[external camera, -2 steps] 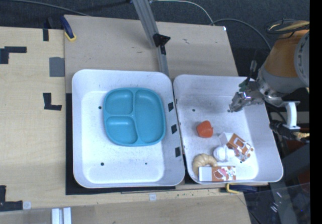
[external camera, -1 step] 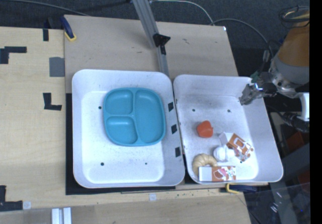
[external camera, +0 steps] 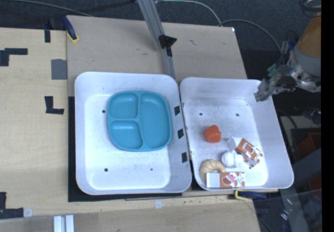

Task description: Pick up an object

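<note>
The right bin point(external camera: 209, 87) holds a small orange-red object point(external camera: 212, 133), a tan croissant-shaped piece point(external camera: 211, 165), a white lump point(external camera: 229, 158), and two orange-and-white cartons point(external camera: 247, 151) point(external camera: 226, 179). All of them lie in its near right part. My gripper point(external camera: 265, 90) hangs over the bin's far right rim, well apart from every object, with nothing between its fingers. The grey arm with its orange band point(external camera: 312, 38) reaches in from the right.
A blue divided plate point(external camera: 139, 120) lies in the left bin point(external camera: 88, 137). A slanted metal post point(external camera: 151, 9) rises behind the bins, with a black clamp point(external camera: 167, 41) on it. Cables run across the dark floor at the back.
</note>
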You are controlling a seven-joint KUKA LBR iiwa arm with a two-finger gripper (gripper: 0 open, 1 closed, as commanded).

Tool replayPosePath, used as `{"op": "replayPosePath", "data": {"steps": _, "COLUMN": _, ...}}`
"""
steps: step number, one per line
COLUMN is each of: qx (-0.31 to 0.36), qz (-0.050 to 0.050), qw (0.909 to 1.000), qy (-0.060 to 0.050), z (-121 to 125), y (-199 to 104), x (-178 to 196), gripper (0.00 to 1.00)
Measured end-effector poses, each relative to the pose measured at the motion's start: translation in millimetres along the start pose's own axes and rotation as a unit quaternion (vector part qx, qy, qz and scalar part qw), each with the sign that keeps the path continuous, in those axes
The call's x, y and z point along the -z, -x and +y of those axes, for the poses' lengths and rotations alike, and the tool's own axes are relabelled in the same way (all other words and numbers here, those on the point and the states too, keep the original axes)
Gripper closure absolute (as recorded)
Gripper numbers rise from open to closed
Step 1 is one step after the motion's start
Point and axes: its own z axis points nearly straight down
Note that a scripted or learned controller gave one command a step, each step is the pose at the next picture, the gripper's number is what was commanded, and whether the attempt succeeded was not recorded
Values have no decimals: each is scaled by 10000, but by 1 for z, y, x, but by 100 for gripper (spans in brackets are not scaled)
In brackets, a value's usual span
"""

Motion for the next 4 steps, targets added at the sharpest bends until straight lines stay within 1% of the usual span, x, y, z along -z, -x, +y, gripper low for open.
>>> {"op": "replayPosePath", "data": {"steps": 1, "qx": 17, "qz": 12, "qw": 10000, "qy": -29, "z": -1, "y": -48, "x": -11, "gripper": 100}}
{"op": "replayPosePath", "data": {"steps": 2, "qx": 19, "qz": 16, "qw": 10000, "qy": -32, "z": -14, "y": -100, "x": -11, "gripper": 100}}
{"op": "replayPosePath", "data": {"steps": 3, "qx": 32, "qz": 19, "qw": 10000, "qy": -27, "z": -8, "y": -163, "x": -12, "gripper": 100}}
{"op": "replayPosePath", "data": {"steps": 4, "qx": 25, "qz": 15, "qw": 10000, "qy": -36, "z": -15, "y": -220, "x": -22, "gripper": 100}}
